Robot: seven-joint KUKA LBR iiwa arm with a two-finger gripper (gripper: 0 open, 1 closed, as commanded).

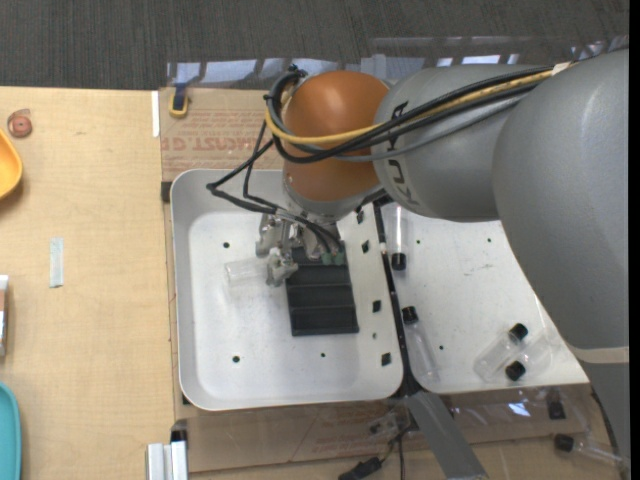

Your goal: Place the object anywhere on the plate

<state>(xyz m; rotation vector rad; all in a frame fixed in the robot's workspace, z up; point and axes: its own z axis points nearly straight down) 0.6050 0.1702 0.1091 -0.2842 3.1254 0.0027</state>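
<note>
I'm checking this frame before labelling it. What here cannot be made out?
- Jaws: in the camera view the gripper sits under the arm's orange band; open or shut is unclear.
- Clear object in the left bin: faint against white, shape unclear.
- Plate: none can be identified.
- Orange item and teal item: cut by the left edge.
- Right bin: its right part is hidden by the grey arm.

Grey arm in from right, orange wrist band up top, end effector pointing down.

Wooden bench bearing two white bins side by side.
</note>
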